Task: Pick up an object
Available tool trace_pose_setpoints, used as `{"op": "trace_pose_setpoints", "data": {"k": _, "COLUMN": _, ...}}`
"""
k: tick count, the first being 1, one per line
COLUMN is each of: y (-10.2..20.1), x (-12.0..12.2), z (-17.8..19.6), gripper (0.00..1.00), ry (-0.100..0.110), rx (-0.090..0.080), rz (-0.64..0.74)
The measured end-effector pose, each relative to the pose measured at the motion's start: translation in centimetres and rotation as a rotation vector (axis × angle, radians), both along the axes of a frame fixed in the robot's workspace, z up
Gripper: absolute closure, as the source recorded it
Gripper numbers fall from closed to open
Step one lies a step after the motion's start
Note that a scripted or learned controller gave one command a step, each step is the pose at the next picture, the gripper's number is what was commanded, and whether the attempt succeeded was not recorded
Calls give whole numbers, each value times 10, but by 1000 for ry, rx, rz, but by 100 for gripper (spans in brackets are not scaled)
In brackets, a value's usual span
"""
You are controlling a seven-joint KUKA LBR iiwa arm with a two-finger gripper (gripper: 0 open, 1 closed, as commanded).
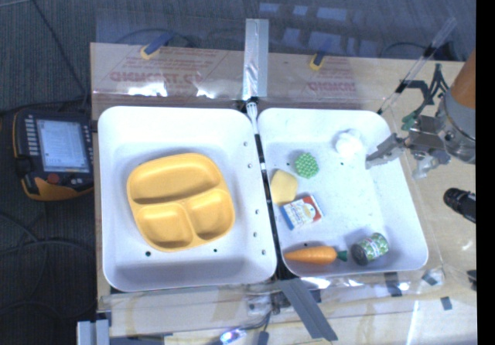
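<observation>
The right bin [402, 204] holds several small objects. A white ball [348, 142] lies at the back, with a green knobbly disc [307, 165] to its left. Below them are a pale yellow block [283, 186] and a small blue, red and white carton [301, 212]. An orange carrot [312, 255] and a green can [370, 247] lie along the front wall. My gripper [397, 159] hangs over the bin's right rim, just right of the white ball. Its fingers are spread open with nothing between them.
The left bin [116, 134] holds a yellow divided tray [180, 199]. A metal divider post [254, 57] stands at the back between the bins. A teach pendant [52, 152] lies off the bench to the left.
</observation>
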State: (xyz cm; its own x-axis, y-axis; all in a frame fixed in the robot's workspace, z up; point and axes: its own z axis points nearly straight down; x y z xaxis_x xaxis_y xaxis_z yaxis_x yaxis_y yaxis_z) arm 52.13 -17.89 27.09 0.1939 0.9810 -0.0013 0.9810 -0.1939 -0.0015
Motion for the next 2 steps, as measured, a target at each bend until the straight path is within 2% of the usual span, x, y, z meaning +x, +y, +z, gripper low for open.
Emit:
{"op": "trace_pose_setpoints", "data": {"k": 1, "y": 41, "x": 25, "z": -113, "gripper": 0, "ry": 1, "rx": 4, "rz": 261}}
{"op": "trace_pose_setpoints", "data": {"k": 2, "y": 110, "x": 66, "z": -88, "gripper": 0, "ry": 0, "rx": 2, "rz": 394}}
